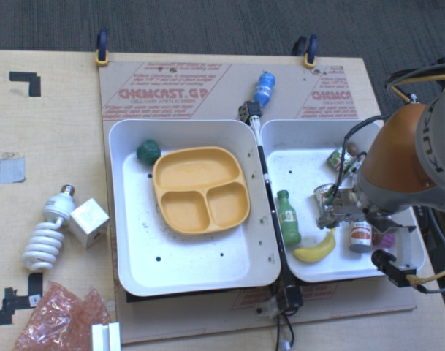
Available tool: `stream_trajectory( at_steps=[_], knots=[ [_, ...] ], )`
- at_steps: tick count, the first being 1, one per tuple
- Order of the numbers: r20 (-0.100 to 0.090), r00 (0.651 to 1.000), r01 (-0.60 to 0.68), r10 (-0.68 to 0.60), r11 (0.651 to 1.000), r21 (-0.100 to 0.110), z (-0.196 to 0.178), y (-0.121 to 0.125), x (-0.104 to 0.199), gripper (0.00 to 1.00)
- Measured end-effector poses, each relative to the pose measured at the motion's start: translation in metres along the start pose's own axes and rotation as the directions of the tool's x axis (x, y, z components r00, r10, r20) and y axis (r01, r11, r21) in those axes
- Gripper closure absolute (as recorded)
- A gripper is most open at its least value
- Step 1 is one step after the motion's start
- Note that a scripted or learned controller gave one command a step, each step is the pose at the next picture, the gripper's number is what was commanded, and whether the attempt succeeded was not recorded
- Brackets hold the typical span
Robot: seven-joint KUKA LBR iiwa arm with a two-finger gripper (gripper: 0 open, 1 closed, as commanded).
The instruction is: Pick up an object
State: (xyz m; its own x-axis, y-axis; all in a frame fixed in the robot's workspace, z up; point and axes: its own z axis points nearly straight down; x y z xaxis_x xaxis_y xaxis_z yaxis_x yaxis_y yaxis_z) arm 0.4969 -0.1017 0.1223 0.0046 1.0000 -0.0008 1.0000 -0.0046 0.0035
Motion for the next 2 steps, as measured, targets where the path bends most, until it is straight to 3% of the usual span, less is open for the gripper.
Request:
stream_trajectory(
  at_steps=[1, 2],
  knots=[
    [0.0, 1.0, 0.001, -0.001, 1.0, 0.0, 0.0, 0.0, 0.0, 0.0],
    [0.001, 1.0, -0.001, 0.001, 1.0, -0.003, -0.0097, 0.0015, -0.0004, 1.0]
  ],
)
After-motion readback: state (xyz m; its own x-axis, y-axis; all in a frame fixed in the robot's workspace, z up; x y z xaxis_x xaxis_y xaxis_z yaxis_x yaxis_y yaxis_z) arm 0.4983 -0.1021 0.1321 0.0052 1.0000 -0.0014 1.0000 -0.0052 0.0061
